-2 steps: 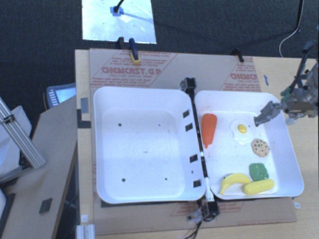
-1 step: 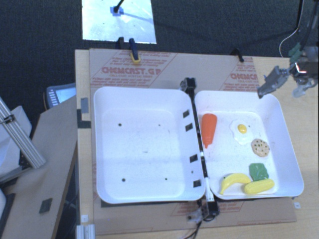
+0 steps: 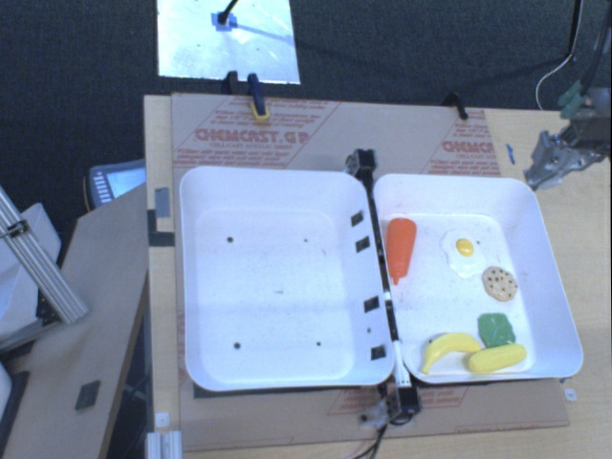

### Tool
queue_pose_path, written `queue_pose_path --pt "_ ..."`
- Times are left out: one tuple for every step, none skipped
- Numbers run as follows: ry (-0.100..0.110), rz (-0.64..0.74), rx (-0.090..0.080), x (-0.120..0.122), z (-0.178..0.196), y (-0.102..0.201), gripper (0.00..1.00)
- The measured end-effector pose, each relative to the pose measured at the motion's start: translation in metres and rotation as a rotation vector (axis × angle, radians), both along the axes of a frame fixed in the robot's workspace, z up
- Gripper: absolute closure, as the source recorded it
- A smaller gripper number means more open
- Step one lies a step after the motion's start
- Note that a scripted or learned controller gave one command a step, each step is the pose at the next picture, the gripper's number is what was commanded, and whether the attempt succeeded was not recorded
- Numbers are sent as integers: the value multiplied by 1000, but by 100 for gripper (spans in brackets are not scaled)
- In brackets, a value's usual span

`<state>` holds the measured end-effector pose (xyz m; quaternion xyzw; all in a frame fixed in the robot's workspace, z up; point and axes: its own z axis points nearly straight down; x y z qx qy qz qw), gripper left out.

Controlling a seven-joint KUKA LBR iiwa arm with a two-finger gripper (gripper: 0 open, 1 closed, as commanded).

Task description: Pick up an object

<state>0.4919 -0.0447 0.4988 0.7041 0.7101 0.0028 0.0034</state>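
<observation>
The right bin (image 3: 535,220) holds several toy foods. An orange carrot (image 3: 400,247) lies by its left wall. A fried egg (image 3: 464,251) sits mid-bin with a cookie (image 3: 499,283) just right of and below it. Near the front edge are a green piece (image 3: 495,328), a yellow banana (image 3: 448,347) and a yellow oblong piece (image 3: 497,358). My gripper (image 3: 541,171) hangs beyond the bin's far right corner, raised above the bench and apart from every object. Nothing is seen in its grasp.
The left bin (image 3: 191,256) sits beside the right one, joined by a black clipped divider (image 3: 375,266). A cardboard sheet (image 3: 316,127) lies under both bins. A cable (image 3: 559,75) hangs by the arm at the right. A shiny plate (image 3: 228,27) lies at the back.
</observation>
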Motion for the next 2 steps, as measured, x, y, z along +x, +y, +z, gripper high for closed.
queue_pose_path --pt "3 0 2 6 38 49 100" --pt "5 -4 0 16 36 48 100"
